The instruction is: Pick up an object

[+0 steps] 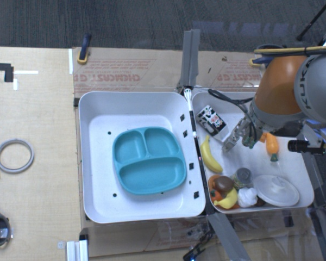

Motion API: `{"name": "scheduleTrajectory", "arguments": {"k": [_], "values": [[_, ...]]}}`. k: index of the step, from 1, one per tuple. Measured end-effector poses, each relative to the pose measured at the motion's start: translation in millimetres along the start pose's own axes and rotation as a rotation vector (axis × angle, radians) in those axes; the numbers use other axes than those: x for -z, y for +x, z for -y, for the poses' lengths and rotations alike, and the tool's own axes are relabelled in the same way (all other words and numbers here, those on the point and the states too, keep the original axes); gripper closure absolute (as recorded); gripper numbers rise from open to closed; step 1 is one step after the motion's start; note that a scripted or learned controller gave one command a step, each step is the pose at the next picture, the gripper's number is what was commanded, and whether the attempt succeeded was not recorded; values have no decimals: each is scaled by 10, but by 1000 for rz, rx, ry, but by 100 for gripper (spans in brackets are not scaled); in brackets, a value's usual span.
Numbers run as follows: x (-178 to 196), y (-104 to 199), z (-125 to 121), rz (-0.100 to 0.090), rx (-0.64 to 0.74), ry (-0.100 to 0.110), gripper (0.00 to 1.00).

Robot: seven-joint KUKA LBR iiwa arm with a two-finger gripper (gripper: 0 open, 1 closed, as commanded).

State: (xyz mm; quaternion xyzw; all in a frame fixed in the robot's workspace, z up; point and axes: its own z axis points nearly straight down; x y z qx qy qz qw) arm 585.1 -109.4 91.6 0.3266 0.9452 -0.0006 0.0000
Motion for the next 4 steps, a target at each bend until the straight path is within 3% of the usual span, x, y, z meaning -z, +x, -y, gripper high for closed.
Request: {"name": "scheduleTrajectory", "arguments": {"k": [1, 2, 3, 4], "values": [[1408, -73, -226, 3, -67, -2, 100], [85, -598, 23, 1, 147, -1, 100], [1013, 44, -376, 3, 107, -3, 100], [568, 608, 963, 0, 118, -1, 100]]}}
